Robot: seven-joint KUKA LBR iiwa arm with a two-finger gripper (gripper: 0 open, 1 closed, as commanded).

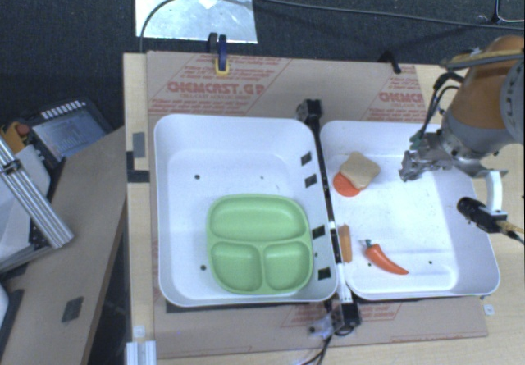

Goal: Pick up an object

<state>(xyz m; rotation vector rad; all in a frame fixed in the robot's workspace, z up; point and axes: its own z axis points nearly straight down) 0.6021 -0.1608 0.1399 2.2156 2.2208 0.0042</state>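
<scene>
In right bin (467,273), end effector (413,163), orange pepper (385,258)

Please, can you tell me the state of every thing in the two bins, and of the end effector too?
End effector: above the right bin, near its back part.
Green divided tray: lying flat in the left bin.
Tan piece: lying partly on the orange-red round piece.
Orange carrot-like piece: lying flat, apart.
Small brown stick: lying by the divider.
</scene>
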